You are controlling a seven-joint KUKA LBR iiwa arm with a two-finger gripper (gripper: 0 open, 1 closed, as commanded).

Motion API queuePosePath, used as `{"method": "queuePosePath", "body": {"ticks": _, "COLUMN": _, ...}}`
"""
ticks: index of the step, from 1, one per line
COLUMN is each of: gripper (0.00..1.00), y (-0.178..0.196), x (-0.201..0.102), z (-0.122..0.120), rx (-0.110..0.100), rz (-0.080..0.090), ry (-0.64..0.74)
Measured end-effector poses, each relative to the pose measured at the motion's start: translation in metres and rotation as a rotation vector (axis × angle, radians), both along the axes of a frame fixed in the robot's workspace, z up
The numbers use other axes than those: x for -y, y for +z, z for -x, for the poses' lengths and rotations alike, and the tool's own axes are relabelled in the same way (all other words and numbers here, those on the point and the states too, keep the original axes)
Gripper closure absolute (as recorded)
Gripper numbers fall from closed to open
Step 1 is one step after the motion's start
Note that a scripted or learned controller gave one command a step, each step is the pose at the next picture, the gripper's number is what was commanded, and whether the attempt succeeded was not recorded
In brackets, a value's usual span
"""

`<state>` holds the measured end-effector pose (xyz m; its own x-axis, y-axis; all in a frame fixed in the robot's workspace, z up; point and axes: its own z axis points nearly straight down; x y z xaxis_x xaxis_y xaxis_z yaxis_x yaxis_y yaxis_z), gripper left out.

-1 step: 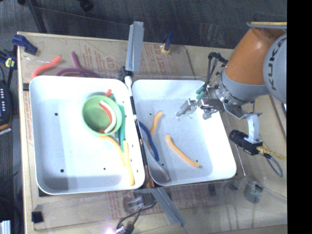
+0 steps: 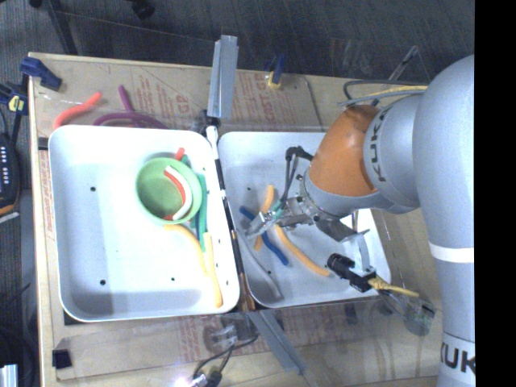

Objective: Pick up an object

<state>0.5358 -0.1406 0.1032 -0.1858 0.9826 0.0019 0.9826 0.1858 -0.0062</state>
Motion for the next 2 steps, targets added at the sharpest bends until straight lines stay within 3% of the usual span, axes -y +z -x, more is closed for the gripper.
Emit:
{"method": "queuePosePath", "body": {"ticks": 1, "gripper": 1.00, "y": 0.009, "x": 0.001, "z": 0.000, "rx": -0.002, "rz": 0.002, "ry": 0.004}}
{"method": "queuePosePath", "body": {"ticks": 2, "gripper": 1.00, "y": 0.094, "x": -0.030, "z": -0.055, "rx": 0.004, "rz": 0.002, "ry": -0.148}}
